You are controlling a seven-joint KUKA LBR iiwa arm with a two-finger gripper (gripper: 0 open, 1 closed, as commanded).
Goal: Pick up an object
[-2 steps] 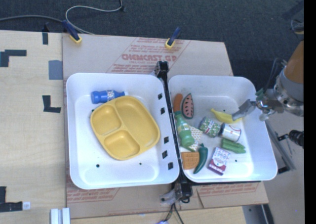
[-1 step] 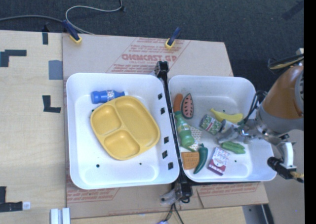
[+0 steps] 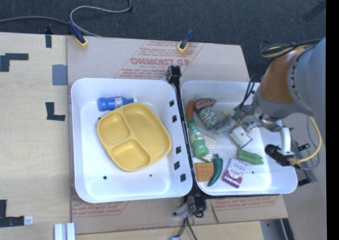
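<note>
The right bin [image 3: 275,183] holds several small items: a watermelon slice [image 3: 204,104], a green bottle [image 3: 198,141], a white and red box [image 3: 241,137], a green pepper [image 3: 250,156], a dark green chili [image 3: 215,170], an orange cracker [image 3: 203,171] and a purple packet [image 3: 234,172]. My gripper [image 3: 233,120] reaches down into this bin from the right. It hangs between the watermelon slice and the white and red box, just above the box. The wrist hides its tips.
The left bin [image 3: 85,180] carries a yellow divided plate [image 3: 134,135] and a blue bottle [image 3: 112,103] at its far edge. A black clip [image 3: 173,72] sits where the bins meet. The grey arm with its orange band [image 3: 278,82] covers the right bin's far right corner.
</note>
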